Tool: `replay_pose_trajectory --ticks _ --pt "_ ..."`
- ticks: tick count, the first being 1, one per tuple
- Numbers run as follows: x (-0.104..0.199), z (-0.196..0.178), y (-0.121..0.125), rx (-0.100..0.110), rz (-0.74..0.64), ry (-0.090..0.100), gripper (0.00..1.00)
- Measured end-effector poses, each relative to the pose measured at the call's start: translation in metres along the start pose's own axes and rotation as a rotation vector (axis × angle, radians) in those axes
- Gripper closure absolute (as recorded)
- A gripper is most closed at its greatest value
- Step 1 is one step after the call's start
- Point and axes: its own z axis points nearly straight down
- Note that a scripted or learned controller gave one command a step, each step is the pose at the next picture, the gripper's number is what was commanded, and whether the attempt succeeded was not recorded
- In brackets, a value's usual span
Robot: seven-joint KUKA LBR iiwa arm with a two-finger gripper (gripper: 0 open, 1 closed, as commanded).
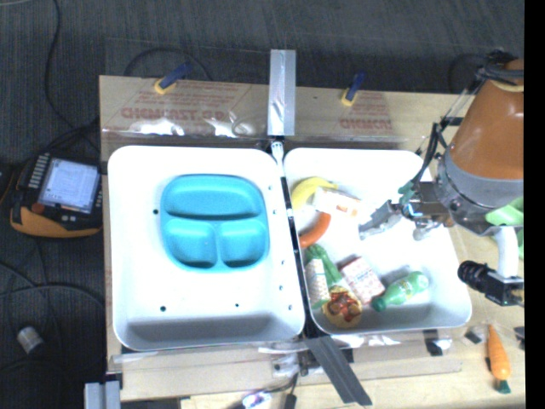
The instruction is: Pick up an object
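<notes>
The arm (487,147) comes in from the right, its orange band sitting high over the far corner of the right bin (443,313), and the gripper (381,221) hangs above the middle of that bin, pointing left toward the clutter. From here I cannot tell how the jaws stand; nothing shows between them. The things to pick from lie along the bin's left half: a yellow banana (308,188) near the top, a small white packet (335,203) just beside it, an orange carrot-like piece (315,227) below that, then a green-topped bottle (318,268), a pink and white box (360,280) and a reddish snack bag (342,306) bunched together. A green bottle (400,289) lies on its side nearer the front. The left bin (136,313) holds a blue divided tray (214,220).
</notes>
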Motion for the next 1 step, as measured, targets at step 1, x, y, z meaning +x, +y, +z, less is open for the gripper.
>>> replay_pose_trajectory --ticks 1 --pt "-0.0129 0.1438 -0.0047 0.003 0.129 0.001 0.0"
